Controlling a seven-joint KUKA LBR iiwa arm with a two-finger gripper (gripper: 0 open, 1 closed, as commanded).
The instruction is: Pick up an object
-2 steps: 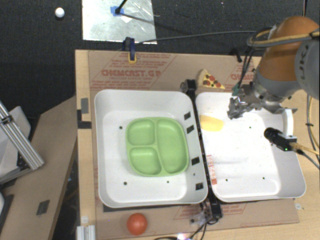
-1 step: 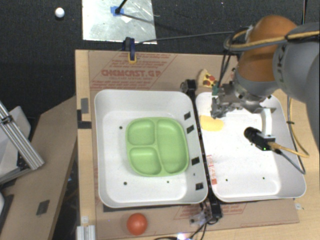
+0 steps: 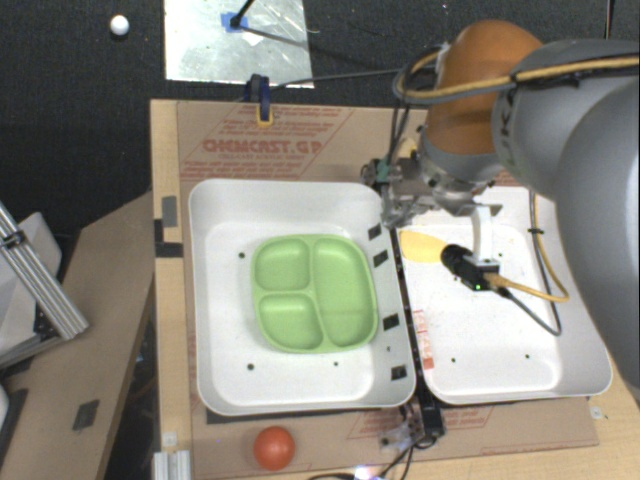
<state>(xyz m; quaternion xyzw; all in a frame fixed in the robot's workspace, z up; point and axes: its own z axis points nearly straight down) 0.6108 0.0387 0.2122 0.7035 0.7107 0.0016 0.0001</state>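
Note:
A flat yellow object (image 3: pixel 424 247) lies in the back left corner of the right bin (image 3: pixel 500 358). My gripper (image 3: pixel 400 208) hangs low over that corner, just behind the yellow object and close to the wall between the two bins. The grey arm with its orange band covers most of the gripper from above. A black module with a green light (image 3: pixel 467 268) sticks out beside the wrist, right of the yellow object. A green divided tray (image 3: pixel 313 293) lies in the middle of the left bin (image 3: pixel 215 268).
An orange ball (image 3: pixel 273 447) rests on the cardboard in front of the left bin. A yellow cable (image 3: pixel 530 293) trails across the right bin. A blue clamp (image 3: pixel 260 96) and a foil sheet (image 3: pixel 237 28) lie behind the bins.

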